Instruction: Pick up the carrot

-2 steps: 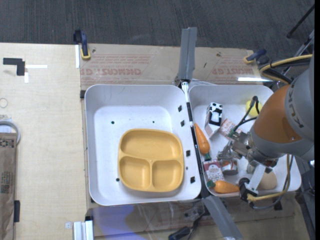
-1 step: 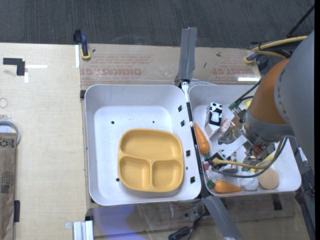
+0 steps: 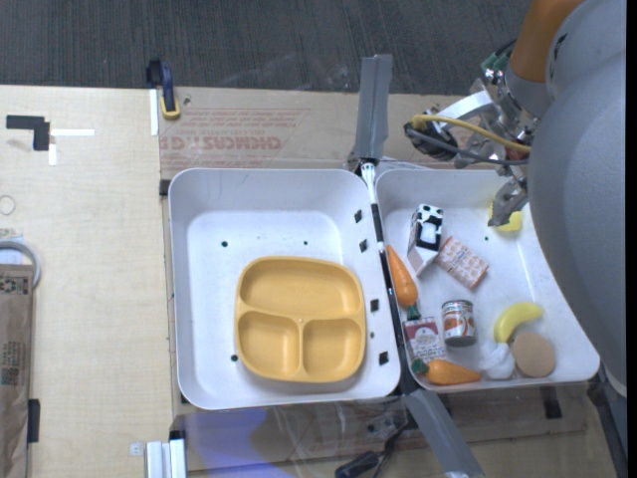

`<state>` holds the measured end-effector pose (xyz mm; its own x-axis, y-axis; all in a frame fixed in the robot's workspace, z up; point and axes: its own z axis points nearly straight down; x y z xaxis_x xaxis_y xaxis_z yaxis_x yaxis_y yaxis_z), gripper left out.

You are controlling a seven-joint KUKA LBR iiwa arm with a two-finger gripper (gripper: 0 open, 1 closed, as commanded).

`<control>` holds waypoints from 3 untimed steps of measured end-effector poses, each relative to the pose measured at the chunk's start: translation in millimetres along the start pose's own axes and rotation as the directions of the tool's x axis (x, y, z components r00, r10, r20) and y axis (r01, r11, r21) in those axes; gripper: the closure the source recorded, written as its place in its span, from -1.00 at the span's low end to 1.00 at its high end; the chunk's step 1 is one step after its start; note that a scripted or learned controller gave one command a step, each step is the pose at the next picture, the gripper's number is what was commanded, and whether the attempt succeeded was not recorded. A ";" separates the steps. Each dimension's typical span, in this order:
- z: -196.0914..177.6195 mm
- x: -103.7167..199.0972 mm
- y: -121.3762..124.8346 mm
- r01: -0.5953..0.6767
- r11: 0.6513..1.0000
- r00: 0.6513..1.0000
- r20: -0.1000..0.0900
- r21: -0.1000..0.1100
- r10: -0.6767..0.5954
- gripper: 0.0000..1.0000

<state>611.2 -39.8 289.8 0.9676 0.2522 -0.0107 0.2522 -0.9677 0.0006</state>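
Two bins [image 3: 189, 267] | cardboard [image 3: 249, 132] reads mirrored "CHEMCAST" | carrot [image 3: 402, 277] right bin

The room is evenly and brightly lit from overhead, so the two white bins [image 3: 189, 267] come out pale and nearly washed flat, with only soft, short shadows under the yellow tray [image 3: 299, 319] and along the bin walls. The grey arm [image 3: 587, 167] at the right of the frame looms large and soft-edged, out of focus beside the sharper table [image 3: 80, 267]. At the bottom centre a bluish sheen and some crinkled glare lie below the bins, and small labels stay too coarse to read.
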 end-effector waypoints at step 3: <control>123.0 -26.8 102.1 -0.050 0.999 0.999 0.002 0.004 0.050 -1.00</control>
<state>609.8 -145.7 167.2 0.9791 0.2031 -0.0124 0.2031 -0.9792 -0.0025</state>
